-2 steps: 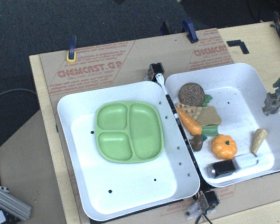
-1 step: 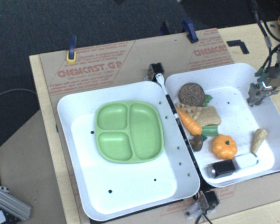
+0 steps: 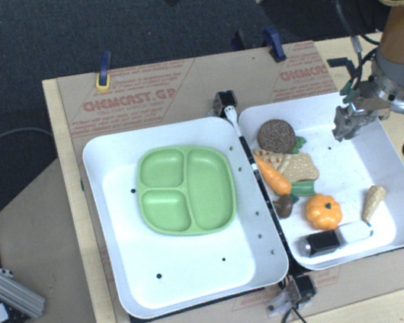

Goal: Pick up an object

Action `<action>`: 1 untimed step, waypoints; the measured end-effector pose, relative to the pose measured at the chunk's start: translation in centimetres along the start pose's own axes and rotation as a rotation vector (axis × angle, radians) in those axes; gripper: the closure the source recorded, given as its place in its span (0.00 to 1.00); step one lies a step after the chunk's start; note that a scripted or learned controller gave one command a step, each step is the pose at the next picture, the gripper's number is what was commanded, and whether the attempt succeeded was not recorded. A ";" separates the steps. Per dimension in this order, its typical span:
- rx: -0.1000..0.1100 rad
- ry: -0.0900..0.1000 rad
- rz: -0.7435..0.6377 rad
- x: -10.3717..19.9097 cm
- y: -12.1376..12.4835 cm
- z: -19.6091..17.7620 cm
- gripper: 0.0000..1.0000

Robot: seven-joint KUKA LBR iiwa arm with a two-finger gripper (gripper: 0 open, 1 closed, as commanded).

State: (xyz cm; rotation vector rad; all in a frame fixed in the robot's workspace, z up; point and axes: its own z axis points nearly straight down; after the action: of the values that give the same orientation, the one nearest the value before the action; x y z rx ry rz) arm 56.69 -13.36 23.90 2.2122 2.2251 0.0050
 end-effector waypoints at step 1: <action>0.002 0.000 0.002 3.5 3.1 1.7 1.00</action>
State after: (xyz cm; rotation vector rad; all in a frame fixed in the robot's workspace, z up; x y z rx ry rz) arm 59.82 -9.84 22.26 2.2147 2.2238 0.0030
